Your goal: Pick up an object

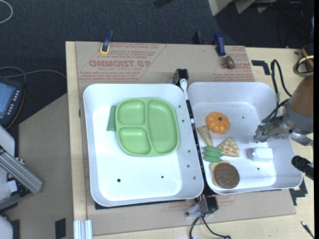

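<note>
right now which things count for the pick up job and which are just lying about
For the job: gripper, orange pumpkin, green pea pod, brown cookie, two wedge slices, white block.

Lying about: green divided plate, bench clamps.

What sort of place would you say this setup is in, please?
Most likely a robotics lab: a plywood bench clamped at its edge carries two white bins holding toy food like a small pumpkin, with loose cables across dark carpet.
</note>
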Motion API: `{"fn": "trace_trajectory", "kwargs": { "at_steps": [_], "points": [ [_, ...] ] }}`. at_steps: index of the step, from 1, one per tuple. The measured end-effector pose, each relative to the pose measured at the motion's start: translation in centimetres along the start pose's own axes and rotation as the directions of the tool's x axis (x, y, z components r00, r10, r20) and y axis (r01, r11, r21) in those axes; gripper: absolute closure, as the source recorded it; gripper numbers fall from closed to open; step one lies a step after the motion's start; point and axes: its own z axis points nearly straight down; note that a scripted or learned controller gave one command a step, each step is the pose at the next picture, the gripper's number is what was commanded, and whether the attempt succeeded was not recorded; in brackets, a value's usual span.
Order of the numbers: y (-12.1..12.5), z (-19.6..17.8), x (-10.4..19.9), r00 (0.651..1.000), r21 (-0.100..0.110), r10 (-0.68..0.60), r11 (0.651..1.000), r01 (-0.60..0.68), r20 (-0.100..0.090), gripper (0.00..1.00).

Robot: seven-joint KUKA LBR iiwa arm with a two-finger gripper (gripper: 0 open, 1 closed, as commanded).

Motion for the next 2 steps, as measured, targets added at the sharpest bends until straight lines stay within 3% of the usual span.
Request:
{"fn": "trace_trajectory", "kwargs": {
  "at_steps": [1,2],
  "points": [
    [0.1,-4.4,-0.7,1.000,0.020,-0.002,1.000,0.002,-0.014,1.00],
    [0.6,-10.8,-0.6,1.000,0.015,-0.004,1.000,0.004,-0.013,1.00]
  ]
}}
